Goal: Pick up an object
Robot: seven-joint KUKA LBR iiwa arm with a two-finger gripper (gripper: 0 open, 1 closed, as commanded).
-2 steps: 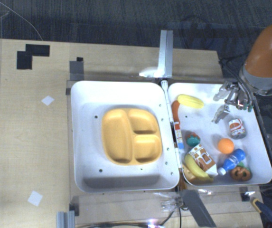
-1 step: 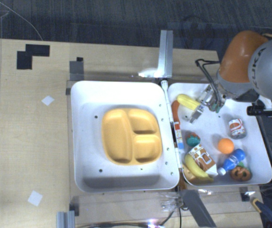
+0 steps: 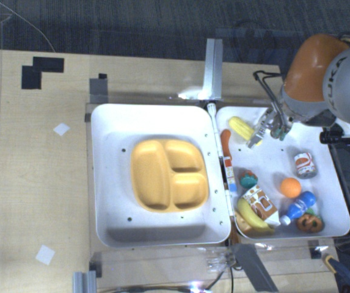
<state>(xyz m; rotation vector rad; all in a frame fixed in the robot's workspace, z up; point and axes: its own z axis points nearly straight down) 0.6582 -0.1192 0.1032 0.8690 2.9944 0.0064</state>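
Right now I am watching the gripper (image 3: 266,130) hanging over the far-left part of the right bin (image 3: 339,191), the grey arm (image 3: 346,84) with its orange band (image 3: 312,69) reaching in from the right. The gripper is sitting just beside a yellow corn cob (image 3: 240,127), which is lying on the bin floor near the far wall, tilted, with its near end pointing toward the tool. The cob is lying to the left of the tool, touching or almost touching its tip; I cannot tell which, and I am not seeing it pinched. Whether the tool is spread or pressed together I cannot tell from this angle. A red sausage (image 3: 225,143) is lying along the bin's left wall, near the cob. Farther forward I am seeing a small can (image 3: 304,163), an orange ball (image 3: 291,187), a blue bottle (image 3: 299,206), a banana (image 3: 249,215) under a brown-and-white carton (image 3: 261,202), and a dark round toy (image 3: 309,223) in the near corner. In the left bin (image 3: 107,182) a yellow divided tray (image 3: 168,174) is resting flat in the middle. Both bins are sitting side by side on the tabletop (image 3: 34,182).
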